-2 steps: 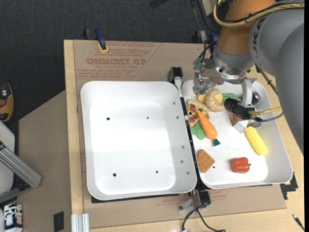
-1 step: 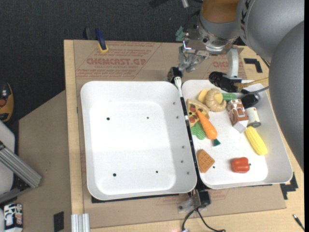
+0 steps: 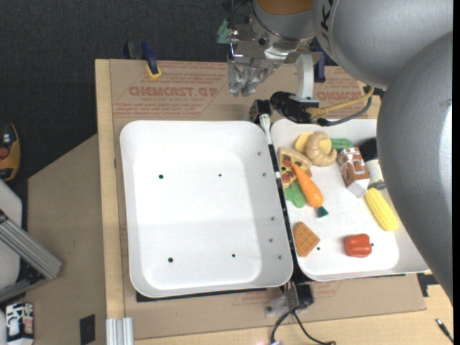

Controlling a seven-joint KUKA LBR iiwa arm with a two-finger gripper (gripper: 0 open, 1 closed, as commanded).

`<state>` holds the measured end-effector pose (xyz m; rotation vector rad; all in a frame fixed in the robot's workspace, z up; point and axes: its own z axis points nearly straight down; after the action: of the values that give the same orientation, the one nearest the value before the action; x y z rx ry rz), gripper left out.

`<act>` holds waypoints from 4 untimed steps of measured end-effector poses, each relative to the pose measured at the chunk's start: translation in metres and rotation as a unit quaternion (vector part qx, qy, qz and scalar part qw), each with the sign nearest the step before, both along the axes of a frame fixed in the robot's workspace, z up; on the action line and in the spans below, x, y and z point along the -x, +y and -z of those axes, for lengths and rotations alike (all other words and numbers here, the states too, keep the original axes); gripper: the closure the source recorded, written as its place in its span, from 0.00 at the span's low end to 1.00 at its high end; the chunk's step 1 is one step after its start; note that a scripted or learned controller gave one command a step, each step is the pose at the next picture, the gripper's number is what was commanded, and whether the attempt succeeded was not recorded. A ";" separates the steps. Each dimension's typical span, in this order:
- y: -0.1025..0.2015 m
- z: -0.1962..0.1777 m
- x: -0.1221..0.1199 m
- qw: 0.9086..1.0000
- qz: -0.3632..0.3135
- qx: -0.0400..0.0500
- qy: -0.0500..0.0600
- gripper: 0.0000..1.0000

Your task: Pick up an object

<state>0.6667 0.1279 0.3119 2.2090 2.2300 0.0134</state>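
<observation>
the left bin (image 3: 144, 192) is a shallow white tray with only four small dark dots on its floor. touching it along a shared edge, the right bin (image 3: 338, 264) holds all the play food.

nearest the camera in that right bin lies a brown waffle piece (image 3: 305, 238), close to the shared edge, and beside it toward the right a red tomato-like piece (image 3: 358, 245). a little farther back a yellow corn cob (image 3: 381, 208) lies at a slant near the right side, partly under the arm. in the middle an orange carrot (image 3: 309, 186) rests across a green leafy piece (image 3: 295, 194), with a pizza slice (image 3: 289, 164) just behind them. to the right stands a brown and white block-shaped piece (image 3: 353, 169). farther still, a tan bread-like lump (image 3: 319, 149) sits against a yellow piece (image 3: 304, 141), with a small green piece (image 3: 341, 144) just beside it.

beyond both bins, over the cardboard sheet (image 3: 180, 85) with red printing, the gripper (image 3: 244, 85) hangs from the grey arm (image 3: 402, 63). nothing sits between its fingers; how wide they stand is too blurred to tell.
</observation>
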 end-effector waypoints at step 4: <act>0.075 -0.223 0.060 1.000 0.004 0.002 0.004 0.00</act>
<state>0.6068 0.2031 0.5353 2.2197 2.2227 0.0002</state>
